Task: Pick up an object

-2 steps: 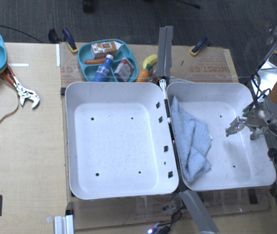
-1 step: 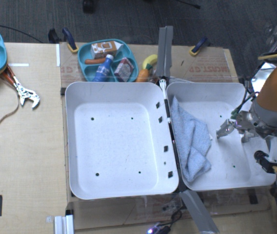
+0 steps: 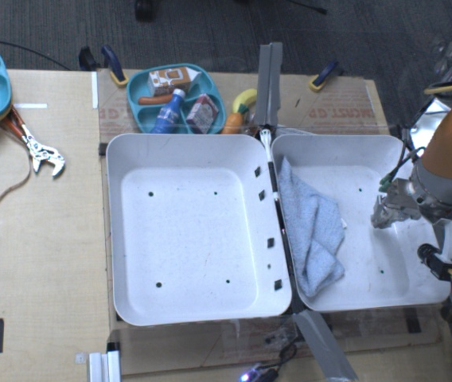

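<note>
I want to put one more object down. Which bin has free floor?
The left bin has bare floor wall to wall. The right bin is crowded: the blue cloth lies along its left side, and the hand hangs at its right.

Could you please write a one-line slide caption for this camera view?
Gripper poised over the right bin, apart from the crumpled blue cloth lying along its left side.

We see our arm (image 3: 449, 153) reaching in from the right edge, its orange band uppermost and the grey wrist below it, bent down and leftward; the gripper (image 3: 385, 213) hangs at its tip, too small and blurred to read
</note>
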